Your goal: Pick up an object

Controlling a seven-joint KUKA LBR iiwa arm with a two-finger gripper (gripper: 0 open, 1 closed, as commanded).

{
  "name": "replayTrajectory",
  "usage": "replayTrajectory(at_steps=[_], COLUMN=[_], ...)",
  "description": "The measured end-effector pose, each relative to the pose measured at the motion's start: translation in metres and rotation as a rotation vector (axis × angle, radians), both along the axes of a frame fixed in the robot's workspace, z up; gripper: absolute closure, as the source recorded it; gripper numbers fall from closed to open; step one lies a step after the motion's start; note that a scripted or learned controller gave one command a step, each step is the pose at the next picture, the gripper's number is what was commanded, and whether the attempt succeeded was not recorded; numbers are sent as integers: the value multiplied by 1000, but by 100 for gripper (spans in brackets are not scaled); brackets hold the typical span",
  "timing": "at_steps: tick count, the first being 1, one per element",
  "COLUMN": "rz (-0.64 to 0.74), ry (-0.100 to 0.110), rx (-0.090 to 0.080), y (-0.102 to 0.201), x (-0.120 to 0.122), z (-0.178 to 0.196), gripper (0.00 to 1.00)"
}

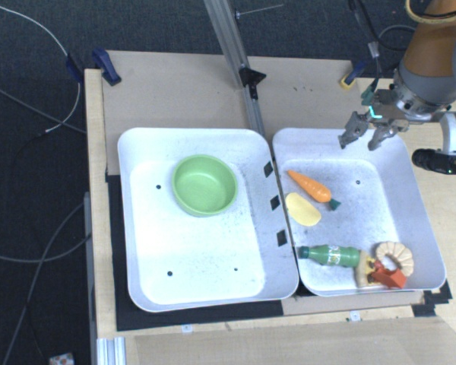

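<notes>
While the arm reaches in from the right, I see the jaws (368,134) spread apart with nothing between them, above the far rim of the right bin (418,204). Inside that bin, a toy carrot (311,186) lies with its long axis slanting, green end toward the near right. Just beside it sits a yellow piece (302,209); a green bottle (331,255) lies sideways. The left bin (137,204) holds a green bowl (204,185).
</notes>
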State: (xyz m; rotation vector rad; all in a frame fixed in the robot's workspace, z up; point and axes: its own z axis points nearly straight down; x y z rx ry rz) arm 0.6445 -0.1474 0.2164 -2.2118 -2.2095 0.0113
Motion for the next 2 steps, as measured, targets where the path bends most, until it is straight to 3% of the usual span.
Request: replayTrajectory(at_steps=[1,2], rz=[1,1], ry=[-10,-3], rx=[-1,-2], y=[0,-2], x=[2,5], z=[5,-38], gripper=[0,0])
